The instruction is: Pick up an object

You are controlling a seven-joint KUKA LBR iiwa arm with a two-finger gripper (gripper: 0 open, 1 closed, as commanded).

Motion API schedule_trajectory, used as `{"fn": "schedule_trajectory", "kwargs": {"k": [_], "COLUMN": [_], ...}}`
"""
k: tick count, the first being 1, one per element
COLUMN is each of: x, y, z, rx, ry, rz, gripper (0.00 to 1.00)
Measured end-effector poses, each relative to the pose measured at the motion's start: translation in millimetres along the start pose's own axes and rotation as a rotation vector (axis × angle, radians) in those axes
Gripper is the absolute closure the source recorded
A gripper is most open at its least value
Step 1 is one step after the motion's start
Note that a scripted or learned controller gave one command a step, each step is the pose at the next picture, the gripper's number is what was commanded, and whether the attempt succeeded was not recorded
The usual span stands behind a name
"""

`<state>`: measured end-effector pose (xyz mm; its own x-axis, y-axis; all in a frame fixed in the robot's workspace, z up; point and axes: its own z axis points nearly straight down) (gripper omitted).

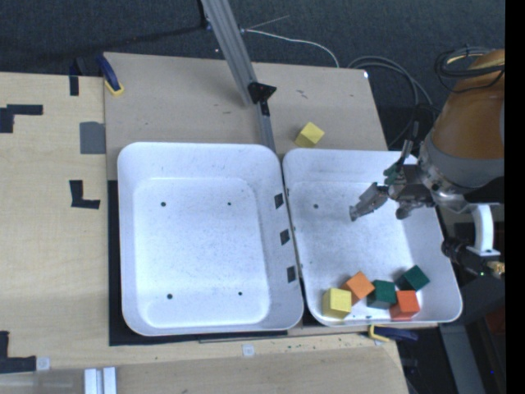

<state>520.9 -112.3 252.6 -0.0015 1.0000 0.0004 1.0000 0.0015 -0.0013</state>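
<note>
Well, nothing's been picked up yet, as far as I can see. The pickable things are bunched at the near edge of the right bin point(328, 183): a yellow block point(337, 301), an orange block point(359, 285) just beside it, a dark green block point(383, 292), a red-orange block point(406, 303) and another green block point(416, 277) at the end of the row. They look to be lying on the bin floor, touching or nearly so. A stray yellow cube point(310, 134) sits on the bench beyond the bins.

The gripper point(382, 203) hangs over the middle of the right bin, well apart from the cluster, its fingers spread and nothing between them. The left bin point(127, 220) plays no part. So I'd judge the whole job remains: move to a block, descend, close, lift.
</note>
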Motion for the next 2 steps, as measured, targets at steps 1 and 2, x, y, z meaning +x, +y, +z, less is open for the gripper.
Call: {"fn": "schedule_trajectory", "kwargs": {"k": [1,2], "x": [-13.0,4.5], "y": [61.5,71.7], "z": [73.5,131.4], "rx": [0.003,0.005], "ry": [-0.002,0.0], "rz": [-0.001,-0.001], "gripper": [0.0,0.0]}}
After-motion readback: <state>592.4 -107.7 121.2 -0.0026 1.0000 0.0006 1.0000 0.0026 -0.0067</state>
